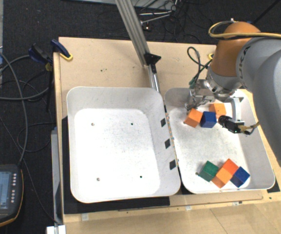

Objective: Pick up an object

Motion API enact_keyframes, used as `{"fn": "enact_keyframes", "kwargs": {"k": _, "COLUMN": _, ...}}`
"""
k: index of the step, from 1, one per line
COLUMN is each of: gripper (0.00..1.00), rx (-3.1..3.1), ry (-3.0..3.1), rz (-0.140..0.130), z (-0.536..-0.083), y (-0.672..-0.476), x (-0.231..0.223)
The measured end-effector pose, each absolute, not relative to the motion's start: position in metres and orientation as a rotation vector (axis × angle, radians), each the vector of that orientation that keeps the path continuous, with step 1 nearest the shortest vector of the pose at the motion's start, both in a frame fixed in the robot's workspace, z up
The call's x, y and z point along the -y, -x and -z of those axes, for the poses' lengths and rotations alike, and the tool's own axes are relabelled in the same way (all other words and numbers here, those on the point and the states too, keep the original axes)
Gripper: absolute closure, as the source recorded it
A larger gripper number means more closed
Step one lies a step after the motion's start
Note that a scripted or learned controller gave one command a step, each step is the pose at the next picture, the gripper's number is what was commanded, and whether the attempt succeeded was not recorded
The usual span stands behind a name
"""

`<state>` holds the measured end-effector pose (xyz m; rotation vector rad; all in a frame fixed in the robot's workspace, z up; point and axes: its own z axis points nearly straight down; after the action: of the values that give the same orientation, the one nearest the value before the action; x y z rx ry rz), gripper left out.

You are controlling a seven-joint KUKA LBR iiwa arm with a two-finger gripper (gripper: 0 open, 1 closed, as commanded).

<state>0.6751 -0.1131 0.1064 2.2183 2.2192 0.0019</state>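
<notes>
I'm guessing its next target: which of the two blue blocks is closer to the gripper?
The blue block at the right bin's far end, beside an orange block, just below the gripper. The other blue block sits near the front edge.

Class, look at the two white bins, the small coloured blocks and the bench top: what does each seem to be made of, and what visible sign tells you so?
White bins: probably moulded plastic, matt, with rounded corners and rolled rims. Coloured blocks, such as the green one and the blue one: possibly painted wood or plastic, with flat, even colour and crisp edges; the look leaves it open. Bench top: likely fibreboard or plywood, pale tan, dull and unpainted.
</notes>
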Motion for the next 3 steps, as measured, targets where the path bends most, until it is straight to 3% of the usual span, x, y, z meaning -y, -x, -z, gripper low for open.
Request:
{"fn": "enact_keyframes", "kwargs": {"k": 2, "gripper": 1.00, "rx": -2.221, "ry": -2.212, "rz": -0.009, "z": -0.225, "y": -0.673, "x": 0.101}}
{"fn": "enact_keyframes", "kwargs": {"k": 3, "gripper": 1.00, "rx": -2.221, "ry": -2.215, "rz": -0.005, "z": -0.258, "y": -0.674, "x": 0.100}}
